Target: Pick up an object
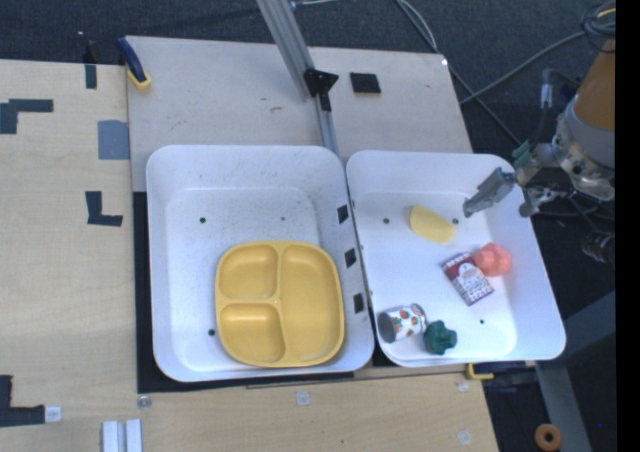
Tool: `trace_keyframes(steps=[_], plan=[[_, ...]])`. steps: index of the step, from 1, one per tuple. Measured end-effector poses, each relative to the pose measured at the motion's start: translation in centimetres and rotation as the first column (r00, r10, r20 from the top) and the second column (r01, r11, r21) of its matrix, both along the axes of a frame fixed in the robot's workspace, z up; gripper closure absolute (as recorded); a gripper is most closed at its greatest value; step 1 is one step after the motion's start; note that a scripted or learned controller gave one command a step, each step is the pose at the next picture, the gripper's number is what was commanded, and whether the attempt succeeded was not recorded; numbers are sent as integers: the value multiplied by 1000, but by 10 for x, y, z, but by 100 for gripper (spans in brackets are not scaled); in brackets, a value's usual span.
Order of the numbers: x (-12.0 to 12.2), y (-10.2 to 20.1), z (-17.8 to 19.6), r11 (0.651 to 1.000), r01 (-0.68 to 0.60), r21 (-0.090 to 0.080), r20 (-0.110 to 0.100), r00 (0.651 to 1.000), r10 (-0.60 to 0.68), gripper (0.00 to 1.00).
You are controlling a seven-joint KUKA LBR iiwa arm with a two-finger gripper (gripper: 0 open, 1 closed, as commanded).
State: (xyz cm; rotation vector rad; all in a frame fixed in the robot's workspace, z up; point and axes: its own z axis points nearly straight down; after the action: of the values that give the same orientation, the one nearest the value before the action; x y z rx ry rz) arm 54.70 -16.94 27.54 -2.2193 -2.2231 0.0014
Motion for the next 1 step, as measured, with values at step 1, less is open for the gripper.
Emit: trace_keyframes(steps=[1], plan=[[-7, 1, -45, 1000, 1, 0, -2, 1000, -1, 0]])
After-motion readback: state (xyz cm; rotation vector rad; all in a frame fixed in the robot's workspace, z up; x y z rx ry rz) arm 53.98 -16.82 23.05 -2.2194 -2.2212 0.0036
